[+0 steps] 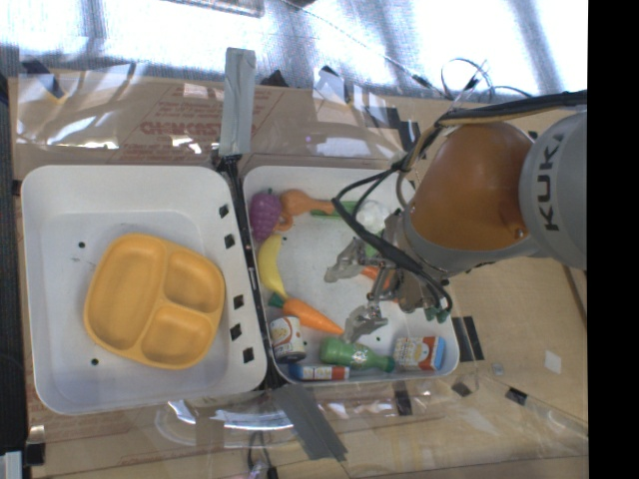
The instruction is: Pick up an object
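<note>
The gripper (357, 289) hangs low in the right bin (439, 359), jaws spread wide and grasping nothing, above the green bottle (354, 353).

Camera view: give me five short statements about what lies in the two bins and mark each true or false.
1. The yellow divided tray lies in the left bin. True.
2. The banana lies in the left bin. False: it lies in the right bin, by its left wall.
3. The purple grapes sit near the right bin's upper left corner. True.
4. The green bottle stands upright. False: it lies on its side near the bin's lower edge.
5. The gripper hangs over the left bin. False: it is over the right bin, among the toy foods.
</note>
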### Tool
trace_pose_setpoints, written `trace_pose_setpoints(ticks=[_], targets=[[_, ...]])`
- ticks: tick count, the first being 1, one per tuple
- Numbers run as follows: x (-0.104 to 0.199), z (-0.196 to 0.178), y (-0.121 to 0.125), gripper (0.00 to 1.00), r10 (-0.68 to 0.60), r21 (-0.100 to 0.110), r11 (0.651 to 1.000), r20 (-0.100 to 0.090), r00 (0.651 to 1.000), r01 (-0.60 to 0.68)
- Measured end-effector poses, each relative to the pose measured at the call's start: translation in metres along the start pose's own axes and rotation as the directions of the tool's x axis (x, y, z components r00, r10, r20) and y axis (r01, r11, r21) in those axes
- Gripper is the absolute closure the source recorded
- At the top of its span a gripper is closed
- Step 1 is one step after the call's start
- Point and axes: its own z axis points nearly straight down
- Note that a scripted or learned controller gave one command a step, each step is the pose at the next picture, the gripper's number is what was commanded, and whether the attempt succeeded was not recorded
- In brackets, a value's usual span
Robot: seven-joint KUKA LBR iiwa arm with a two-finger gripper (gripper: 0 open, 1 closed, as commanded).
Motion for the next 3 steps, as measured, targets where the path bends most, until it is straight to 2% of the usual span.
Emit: trace_pose_setpoints(ticks=[1,2,3], targets=[[-0.021,0.117,0.002,0.0,-0.186,-0.001,0.983,0.002,0.983,0.186],[-0.057,-0.082,-0.056,0.0,-0.485,0.01,0.875,0.009,0.875,0.484],[-0.088,0.036,-0.098,0.0,-0.554,-0.009,0.832,-0.004,0.832,0.554]])
